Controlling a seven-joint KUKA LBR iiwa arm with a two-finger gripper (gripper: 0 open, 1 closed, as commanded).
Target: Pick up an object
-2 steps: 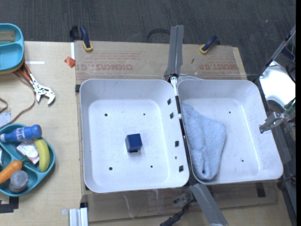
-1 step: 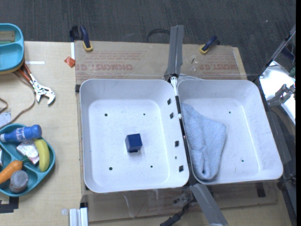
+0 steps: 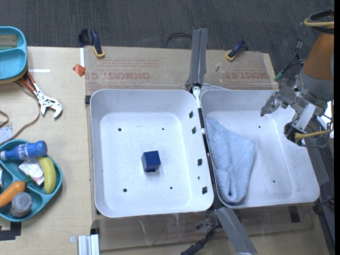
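Note:
A small dark blue cube [image 3: 151,160] sits on the floor of the left white bin [image 3: 106,116], a little below its middle. A light blue cloth [image 3: 232,158] lies crumpled along the left side of the right white bin [image 3: 289,187], against the divider. My gripper [image 3: 278,119] hangs over the upper right part of the right bin, below the arm's orange band. It is to the right of the cloth and apart from it. Nothing shows in its grasp.
A grey bar [image 3: 198,57] runs between the bins at the back. Left of the bins lie a wrench [image 3: 47,104], a teal container [image 3: 10,52] and a round blue tray [image 3: 56,187] with a bottle, banana, carrot and can. Two clamps [image 3: 95,42] hold the cardboard behind.

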